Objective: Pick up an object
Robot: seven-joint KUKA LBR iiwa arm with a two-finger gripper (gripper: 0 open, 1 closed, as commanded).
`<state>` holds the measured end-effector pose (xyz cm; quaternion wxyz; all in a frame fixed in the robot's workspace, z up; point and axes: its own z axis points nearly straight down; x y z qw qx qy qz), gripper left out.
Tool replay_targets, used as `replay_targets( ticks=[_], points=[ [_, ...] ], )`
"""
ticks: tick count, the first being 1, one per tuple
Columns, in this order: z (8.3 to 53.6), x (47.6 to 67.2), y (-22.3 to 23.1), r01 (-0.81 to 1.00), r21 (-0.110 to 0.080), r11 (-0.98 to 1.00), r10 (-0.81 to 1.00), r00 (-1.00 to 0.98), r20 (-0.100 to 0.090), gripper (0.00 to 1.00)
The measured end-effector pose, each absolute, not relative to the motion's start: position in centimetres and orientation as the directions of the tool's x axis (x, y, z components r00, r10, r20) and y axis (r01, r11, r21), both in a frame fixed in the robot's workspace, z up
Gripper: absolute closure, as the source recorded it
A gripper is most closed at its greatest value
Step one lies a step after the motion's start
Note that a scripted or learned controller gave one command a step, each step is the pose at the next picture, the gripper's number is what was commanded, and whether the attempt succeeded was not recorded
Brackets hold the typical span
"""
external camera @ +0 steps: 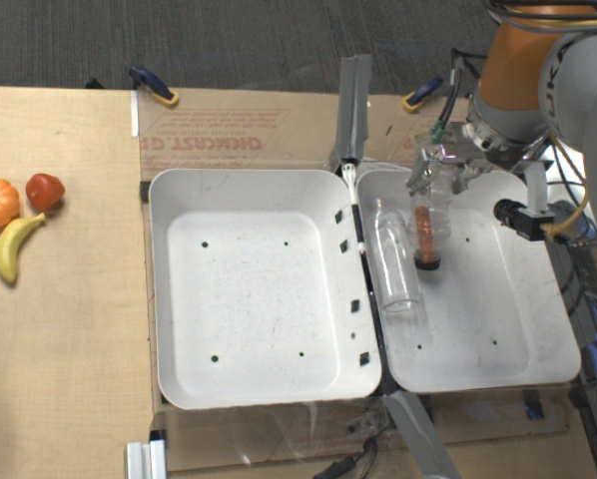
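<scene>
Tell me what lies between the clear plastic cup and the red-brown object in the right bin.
Nothing: in the camera view only a narrow strip of bare white bin floor separates the clear plastic cup from the red-brown object; whether they touch is unclear.

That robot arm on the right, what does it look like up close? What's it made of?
The arm is smooth rounded grey casing with a broad orange band above the wrist. Below sits a small metallic claw with a silvery look. Green and yellow cables run alongside, and a black fitting juts from its side.
</scene>
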<state>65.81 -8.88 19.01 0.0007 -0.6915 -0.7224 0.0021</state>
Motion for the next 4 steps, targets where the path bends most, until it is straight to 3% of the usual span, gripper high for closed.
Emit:
replay_targets(
  ticks=[2, 3, 4],
  points=[
    [23.2, 65.9, -9.8, 0.989, -0.002, 0.149, 0.989, -0.149, -0.003, 1.0],
    [20.1, 64.8, -11.6, 0.995, -0.004, 0.104, 0.995, -0.104, -0.001, 1.0],
    [19.1, 65.8, -7.5, 0.993, -0.003, 0.121, 0.993, -0.121, -0.004, 1.0]
  ],
)
